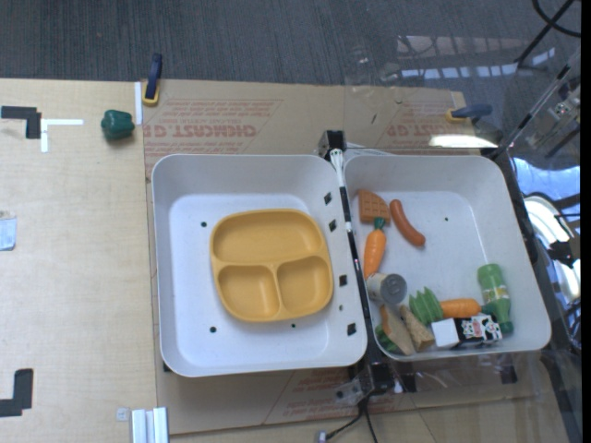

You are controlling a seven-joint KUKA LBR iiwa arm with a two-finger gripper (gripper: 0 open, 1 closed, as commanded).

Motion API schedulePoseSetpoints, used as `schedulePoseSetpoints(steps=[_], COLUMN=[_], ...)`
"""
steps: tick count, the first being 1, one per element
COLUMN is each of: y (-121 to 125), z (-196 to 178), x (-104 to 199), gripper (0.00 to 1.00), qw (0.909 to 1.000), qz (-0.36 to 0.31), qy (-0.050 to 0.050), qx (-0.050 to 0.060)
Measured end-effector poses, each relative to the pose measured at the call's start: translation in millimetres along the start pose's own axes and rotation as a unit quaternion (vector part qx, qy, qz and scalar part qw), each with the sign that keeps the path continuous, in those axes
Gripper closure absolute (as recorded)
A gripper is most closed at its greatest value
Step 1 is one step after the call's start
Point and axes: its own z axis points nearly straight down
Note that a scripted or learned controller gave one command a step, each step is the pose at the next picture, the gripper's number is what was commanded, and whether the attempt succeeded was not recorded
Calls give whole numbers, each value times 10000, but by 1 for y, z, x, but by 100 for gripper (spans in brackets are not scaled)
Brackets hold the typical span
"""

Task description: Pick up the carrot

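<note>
Two white bins sit side by side. The left bin holds a yellow divided plate. In the right bin, a carrot lies near the left wall, below a waffle-like brown piece and just left of a sausage. Toward the frame's lower right lie a small can, a second carrot, a green bottle and a cow-patterned carton. A green object rests on the bench at upper left.

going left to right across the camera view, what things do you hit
green object on the bench → yellow divided plate → carrot → sausage → second carrot → green bottle
</note>
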Motion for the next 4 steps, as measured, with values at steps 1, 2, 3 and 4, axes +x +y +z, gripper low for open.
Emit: schedulePoseSetpoints(steps=[1,2,3,4], y=[52,43,45,45], z=[108,-75,-82,-82], x=[-47,-66,-66,-66], gripper=[0,0,100,0], qw=[9999,9998,9998,9998], qz=[-106,-181,-198,-199], qy=[12,-19,-50,-48], qx=[5,-19,-40,-38])
